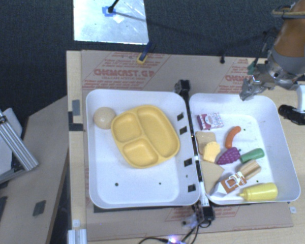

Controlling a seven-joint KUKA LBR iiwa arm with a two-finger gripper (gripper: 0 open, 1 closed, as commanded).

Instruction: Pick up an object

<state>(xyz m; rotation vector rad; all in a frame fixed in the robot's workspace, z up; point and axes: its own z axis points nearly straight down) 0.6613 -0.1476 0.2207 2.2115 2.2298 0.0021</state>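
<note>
Hand: grey hand (pixel 247 92) hangs over the far rim of the right shallow white bin (pixel 283 141); whether it is open or closed cannot be told, and nothing shows in its grip.
Nearest object: orange plastic sausage (pixel 233 136), below the hand and apart from it.
Further out: purple toy grapes (pixel 229 156), yellow squeeze bottle (pixel 257 191).
Far left of hand: yellow three-compartment plastic tray (pixel 143 134), beige ball (pixel 104 117).
</note>
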